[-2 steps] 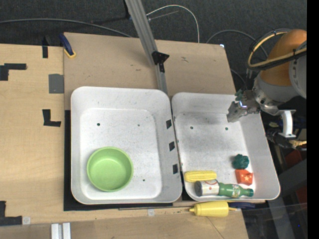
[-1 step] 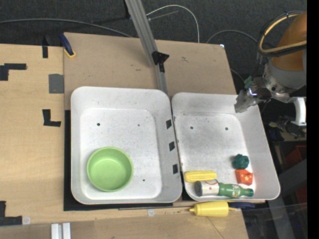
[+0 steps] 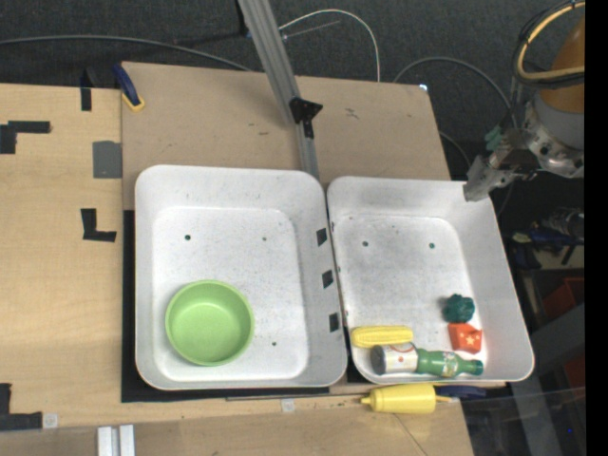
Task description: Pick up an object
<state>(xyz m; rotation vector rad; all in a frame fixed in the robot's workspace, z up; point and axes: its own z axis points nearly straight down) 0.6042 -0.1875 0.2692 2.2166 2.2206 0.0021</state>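
Pale wood makes up the bench (image 3: 218, 112), which carries two shallow white bins side by side. Nearest the lower edge, a yellow bottle-like object (image 3: 402, 399) lies on the wood just outside the right bin (image 3: 418, 198). Inside that bin, along its near wall, a green bottle with a white label and red band (image 3: 426, 361) lies on its side, and a yellow corn-shaped piece (image 3: 382, 335) lies just beyond it. Toward the near right corner sit a small orange block (image 3: 465, 337) and, just past it, a dark green lump (image 3: 459, 306); the two are close together. Further back this bin's speckled floor is bare, leaving open room. A round light-green bowl (image 3: 210, 322) sits upright in the near left part of the left bin (image 3: 228, 183), with bare floor beyond it. Farthest off, the jaws (image 3: 480, 180) hang over the right bin's far right rim, apart from every object; whether they are open or closed cannot be made out
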